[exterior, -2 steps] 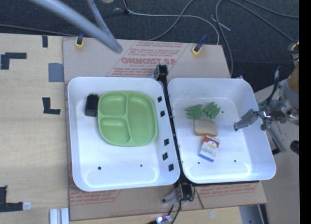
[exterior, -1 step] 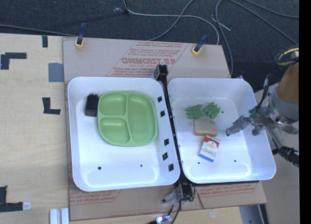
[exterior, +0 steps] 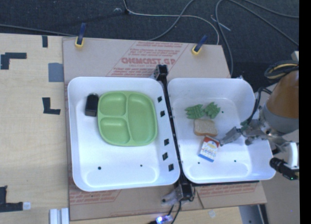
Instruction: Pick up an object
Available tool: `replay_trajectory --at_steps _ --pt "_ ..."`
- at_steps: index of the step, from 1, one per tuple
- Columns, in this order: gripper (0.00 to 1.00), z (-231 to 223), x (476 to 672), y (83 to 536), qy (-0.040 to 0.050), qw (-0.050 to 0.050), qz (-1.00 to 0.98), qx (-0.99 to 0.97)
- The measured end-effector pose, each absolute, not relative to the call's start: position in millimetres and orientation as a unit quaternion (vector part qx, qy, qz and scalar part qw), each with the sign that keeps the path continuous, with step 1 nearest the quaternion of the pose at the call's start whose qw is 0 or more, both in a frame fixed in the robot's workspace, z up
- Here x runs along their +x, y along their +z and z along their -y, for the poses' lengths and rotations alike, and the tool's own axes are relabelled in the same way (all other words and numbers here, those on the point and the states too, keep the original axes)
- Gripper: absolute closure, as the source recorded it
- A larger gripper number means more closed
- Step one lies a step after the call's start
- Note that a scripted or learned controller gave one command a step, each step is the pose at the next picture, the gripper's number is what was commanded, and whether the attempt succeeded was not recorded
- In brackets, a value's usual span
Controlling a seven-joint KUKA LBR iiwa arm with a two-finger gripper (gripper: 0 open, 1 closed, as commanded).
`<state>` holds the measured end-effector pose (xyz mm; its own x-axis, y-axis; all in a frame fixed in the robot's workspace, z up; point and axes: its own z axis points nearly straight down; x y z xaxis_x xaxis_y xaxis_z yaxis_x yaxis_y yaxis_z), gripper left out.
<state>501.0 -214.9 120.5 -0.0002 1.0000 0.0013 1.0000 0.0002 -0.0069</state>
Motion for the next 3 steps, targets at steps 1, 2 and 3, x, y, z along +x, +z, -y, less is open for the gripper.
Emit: replay_trajectory --at_steps 1,2,3 --pt "1.00 214.3 502.7 133.3 0.0003 0.001 0.708 -0.706" --pt "1.00 209.9 503.7 175.8 -0.0009 -0.001 0.708 -0.706" --pt "1.00 209.4 504.9 209.5 -0.0008 -0.001 0.708 -0.706"
